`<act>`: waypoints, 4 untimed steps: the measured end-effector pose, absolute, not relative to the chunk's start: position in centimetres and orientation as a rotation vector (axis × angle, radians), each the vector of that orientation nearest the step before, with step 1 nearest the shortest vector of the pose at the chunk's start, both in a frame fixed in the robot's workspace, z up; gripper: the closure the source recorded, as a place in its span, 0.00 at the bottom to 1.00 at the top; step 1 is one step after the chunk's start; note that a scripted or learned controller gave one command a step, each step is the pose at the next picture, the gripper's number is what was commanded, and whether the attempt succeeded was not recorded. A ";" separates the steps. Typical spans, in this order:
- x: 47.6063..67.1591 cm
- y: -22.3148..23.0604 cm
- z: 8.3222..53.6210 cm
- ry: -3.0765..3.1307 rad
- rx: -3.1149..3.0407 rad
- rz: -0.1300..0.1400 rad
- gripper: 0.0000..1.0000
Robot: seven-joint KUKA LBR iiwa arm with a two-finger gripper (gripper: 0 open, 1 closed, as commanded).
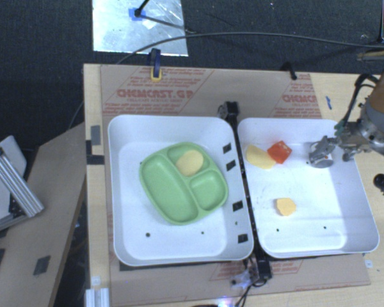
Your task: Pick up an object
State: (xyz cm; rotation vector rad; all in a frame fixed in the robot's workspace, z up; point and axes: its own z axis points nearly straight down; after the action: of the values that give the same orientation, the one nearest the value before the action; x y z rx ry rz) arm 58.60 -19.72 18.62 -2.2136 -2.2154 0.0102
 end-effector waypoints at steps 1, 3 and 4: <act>58.9 -19.7 19.4 -2.227 -2.218 -0.001 0.00; 58.0 -20.0 8.8 -2.221 -2.219 0.001 0.00; 58.2 -20.1 10.2 -2.226 -2.223 -0.003 1.00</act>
State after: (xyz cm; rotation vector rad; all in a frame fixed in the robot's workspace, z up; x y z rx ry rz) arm 58.20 -20.10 10.19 -2.2232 -2.2263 -0.0029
